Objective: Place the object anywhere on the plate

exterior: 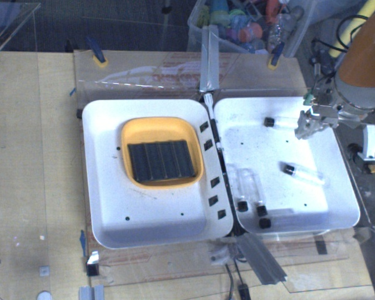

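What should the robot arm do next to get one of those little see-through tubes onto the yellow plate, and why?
Probably lower the end effector toward a clear tube in the right bin. The end effector sits above that bin's upper right part with nothing visibly held, the tubes lie loose on the bin floor, and the yellow plate waits in the left bin. A pickup likely comes first.

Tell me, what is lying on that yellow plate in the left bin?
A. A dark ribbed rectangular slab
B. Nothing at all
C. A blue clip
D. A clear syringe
A: a dark ribbed rectangular slab lies flat in the middle of the yellow plate in the left bin.
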`<action>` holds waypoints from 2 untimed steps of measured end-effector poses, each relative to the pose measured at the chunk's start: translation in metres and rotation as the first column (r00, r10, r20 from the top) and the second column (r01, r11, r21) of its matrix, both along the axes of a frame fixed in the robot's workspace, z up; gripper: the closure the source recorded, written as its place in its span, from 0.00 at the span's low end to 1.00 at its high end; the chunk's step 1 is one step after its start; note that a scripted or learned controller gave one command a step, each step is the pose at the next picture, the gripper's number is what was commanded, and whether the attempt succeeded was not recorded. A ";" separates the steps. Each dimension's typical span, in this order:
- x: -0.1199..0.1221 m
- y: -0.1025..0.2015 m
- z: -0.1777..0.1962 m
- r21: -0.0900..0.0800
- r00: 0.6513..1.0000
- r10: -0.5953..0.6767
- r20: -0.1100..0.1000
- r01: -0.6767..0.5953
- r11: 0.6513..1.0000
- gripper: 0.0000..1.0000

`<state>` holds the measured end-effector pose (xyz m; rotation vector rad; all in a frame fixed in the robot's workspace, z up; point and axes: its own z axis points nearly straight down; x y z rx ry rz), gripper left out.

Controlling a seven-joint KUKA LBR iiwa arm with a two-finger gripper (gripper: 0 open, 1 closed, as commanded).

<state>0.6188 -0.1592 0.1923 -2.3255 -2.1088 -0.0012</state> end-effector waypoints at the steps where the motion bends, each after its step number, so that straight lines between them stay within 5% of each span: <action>1: 0.000 0.000 0.000 0.000 1.000 0.000 0.000 0.000 1.000 0.00; 2: 0.025 -0.042 0.058 -0.004 0.996 0.085 0.004 -0.085 0.996 0.00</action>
